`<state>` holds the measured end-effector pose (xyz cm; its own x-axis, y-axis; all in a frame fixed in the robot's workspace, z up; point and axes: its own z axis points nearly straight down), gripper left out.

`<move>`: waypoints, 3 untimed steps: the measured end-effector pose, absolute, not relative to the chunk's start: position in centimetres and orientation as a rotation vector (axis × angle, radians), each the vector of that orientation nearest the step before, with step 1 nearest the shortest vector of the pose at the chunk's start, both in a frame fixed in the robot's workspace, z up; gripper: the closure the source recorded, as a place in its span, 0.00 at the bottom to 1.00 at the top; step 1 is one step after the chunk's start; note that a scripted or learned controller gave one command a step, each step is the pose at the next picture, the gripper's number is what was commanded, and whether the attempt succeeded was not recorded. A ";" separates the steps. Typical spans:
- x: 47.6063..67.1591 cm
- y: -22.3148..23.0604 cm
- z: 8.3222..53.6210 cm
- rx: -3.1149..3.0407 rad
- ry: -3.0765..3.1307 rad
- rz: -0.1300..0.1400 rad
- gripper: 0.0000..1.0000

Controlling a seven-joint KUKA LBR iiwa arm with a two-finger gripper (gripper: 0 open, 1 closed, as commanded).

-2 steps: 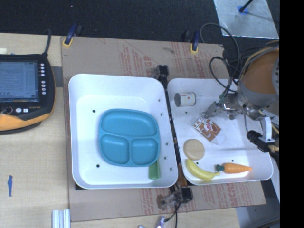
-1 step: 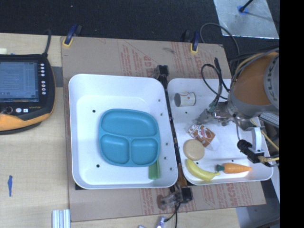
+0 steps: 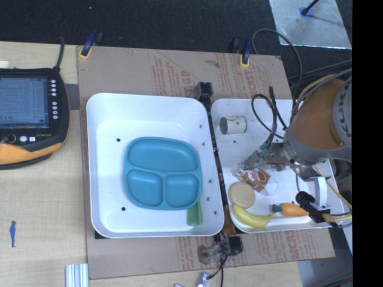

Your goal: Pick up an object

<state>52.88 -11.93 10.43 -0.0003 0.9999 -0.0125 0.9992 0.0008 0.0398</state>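
The right bin (image 3: 254, 107) holds several small things. A white can (image 3: 233, 124) lies on its side near the back. A crumpled brown and white packet (image 3: 255, 178) sits in the middle. In front of it are a round beige disc (image 3: 241, 194), a yellow banana (image 3: 251, 218) and an orange carrot (image 3: 291, 209). My gripper (image 3: 262, 158) reaches in from the right and hangs just above the packet's far edge, with the arm's orange band (image 3: 317, 121) behind it.
The left bin (image 3: 108, 115) holds a blue divided plate (image 3: 162, 172) and a green block (image 3: 194, 214) at its front right corner. A control tablet (image 3: 27, 109) lies left of the bins. Black cables (image 3: 263, 109) loop over the right bin's back.
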 end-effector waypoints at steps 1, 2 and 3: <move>60.9 -11.8 9.2 2.219 2.225 -0.001 0.00; 56.4 -12.2 9.1 2.218 2.228 -0.006 0.00; 56.4 -12.3 10.3 2.216 2.228 -0.007 1.00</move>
